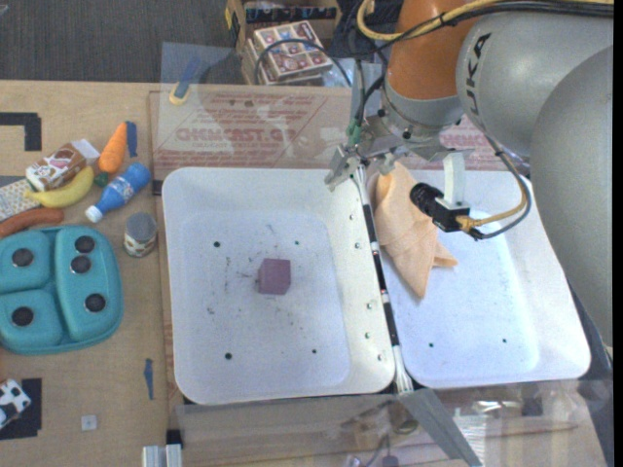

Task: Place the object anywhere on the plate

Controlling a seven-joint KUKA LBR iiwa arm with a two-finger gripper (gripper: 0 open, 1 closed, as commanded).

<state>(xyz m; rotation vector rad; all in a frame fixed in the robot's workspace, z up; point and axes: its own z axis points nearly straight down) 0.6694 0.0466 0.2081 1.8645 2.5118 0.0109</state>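
We have a single fixed camera, mounted above the bench and looking down at a slant, so the far edge of the scene sits at twelve o'clock and the near edge at six. It stands far enough back to take in both white bins whole: the left bin [195, 358] toward eight o'clock, the right bin [506, 339] toward four. The arm [516, 76] enters from two o'clock and looms large, being closest to our lens.
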